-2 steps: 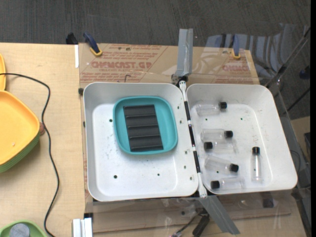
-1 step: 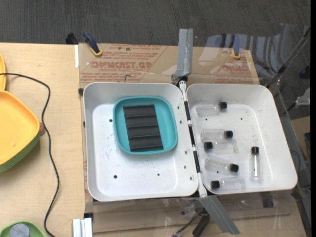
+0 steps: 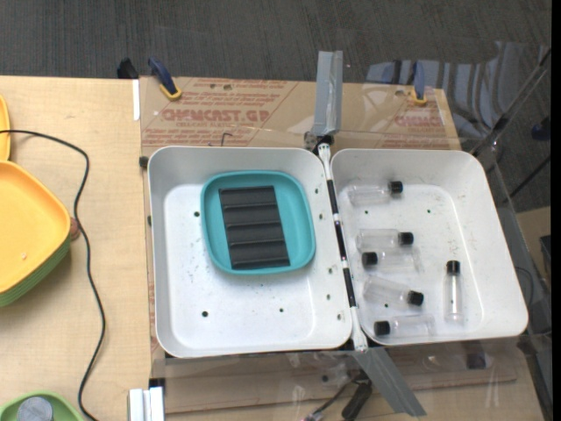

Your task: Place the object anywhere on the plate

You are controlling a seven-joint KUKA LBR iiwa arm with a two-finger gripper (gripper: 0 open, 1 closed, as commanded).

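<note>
A teal square plate (image 3: pixel 301 226) with a dark ribbed centre lies in the left white bin (image 3: pixel 175 261), toward its upper middle. Several clear plastic vials with black caps lie scattered in the right white bin (image 3: pixel 491 235): one near the top (image 3: pixel 377 189), two in the middle (image 3: pixel 386 238), one upright-lying at the right (image 3: pixel 452 289), and two near the front (image 3: pixel 394 295).
A cardboard sheet with red print (image 3: pixel 263 108) lies behind the bins, held by blue-and-yellow clamps (image 3: pixel 163 77). Stacked yellow and green dishes (image 3: pixel 26 235) rest on the wooden bench at far left, with a black cable (image 3: pixel 88 261) running beside them.
</note>
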